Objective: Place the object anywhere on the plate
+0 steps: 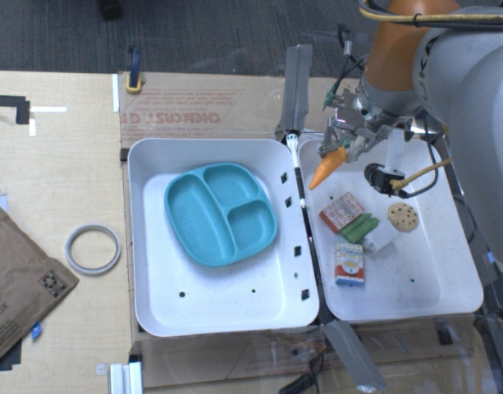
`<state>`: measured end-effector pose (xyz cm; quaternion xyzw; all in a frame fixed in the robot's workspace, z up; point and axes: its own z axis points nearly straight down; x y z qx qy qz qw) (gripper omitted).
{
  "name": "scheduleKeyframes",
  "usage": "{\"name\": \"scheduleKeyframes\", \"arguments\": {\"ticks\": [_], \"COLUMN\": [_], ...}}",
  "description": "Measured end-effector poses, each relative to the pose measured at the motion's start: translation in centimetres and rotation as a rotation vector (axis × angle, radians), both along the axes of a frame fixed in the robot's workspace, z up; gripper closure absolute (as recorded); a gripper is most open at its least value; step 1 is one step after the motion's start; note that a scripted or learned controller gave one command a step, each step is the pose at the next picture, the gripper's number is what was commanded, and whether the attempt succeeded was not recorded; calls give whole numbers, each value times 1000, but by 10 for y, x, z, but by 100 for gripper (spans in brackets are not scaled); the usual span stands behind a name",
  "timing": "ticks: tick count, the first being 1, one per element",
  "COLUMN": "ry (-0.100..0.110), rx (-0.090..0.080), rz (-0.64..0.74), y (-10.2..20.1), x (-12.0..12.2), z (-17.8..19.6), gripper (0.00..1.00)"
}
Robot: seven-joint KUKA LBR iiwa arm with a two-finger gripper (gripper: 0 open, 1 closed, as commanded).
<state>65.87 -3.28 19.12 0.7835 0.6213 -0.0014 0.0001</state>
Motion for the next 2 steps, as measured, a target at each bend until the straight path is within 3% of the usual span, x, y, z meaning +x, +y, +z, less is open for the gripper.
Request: {"name": "scheduleKeyframes", "arguments": {"ticks": [1,2], "ry": [2,2], "rx": [1,0], "rz": [-53,-53], "y": [90,90], "x": [-26,-26], "z": [6,6], "gripper": [100,0]}}
